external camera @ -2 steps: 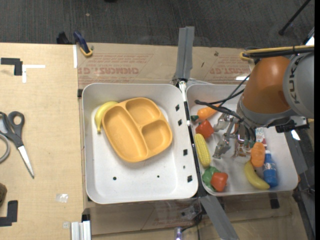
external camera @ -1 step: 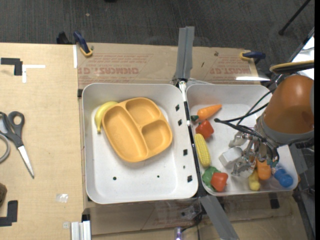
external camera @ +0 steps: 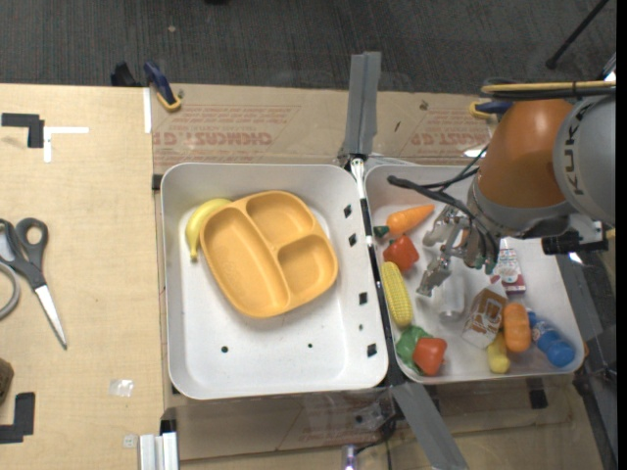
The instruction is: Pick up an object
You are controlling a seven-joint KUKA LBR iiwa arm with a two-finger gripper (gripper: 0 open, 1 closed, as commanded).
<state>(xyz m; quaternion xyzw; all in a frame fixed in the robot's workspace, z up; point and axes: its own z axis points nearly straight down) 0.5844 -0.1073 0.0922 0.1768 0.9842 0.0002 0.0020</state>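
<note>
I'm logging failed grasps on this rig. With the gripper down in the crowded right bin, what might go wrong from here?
1. The gripper hangs among close-packed toys: corn, red pepper, carrot. Its fingers may close on nothing or nudge a neighbour aside.
2. The packet lies flat on the bin floor beside it, likely hard to pinch.
3. The corn sits against the right bin's left wall, so a grasp there may hit the wall.

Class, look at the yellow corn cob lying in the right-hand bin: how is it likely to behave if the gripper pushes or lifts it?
The corn cob is long and rounded, so a sideways push would probably roll it. Its bumpy surface looks like moulded plastic, likely stiff and light. It lies close to the bin wall, so a grasp across its width may be cramped.
</note>
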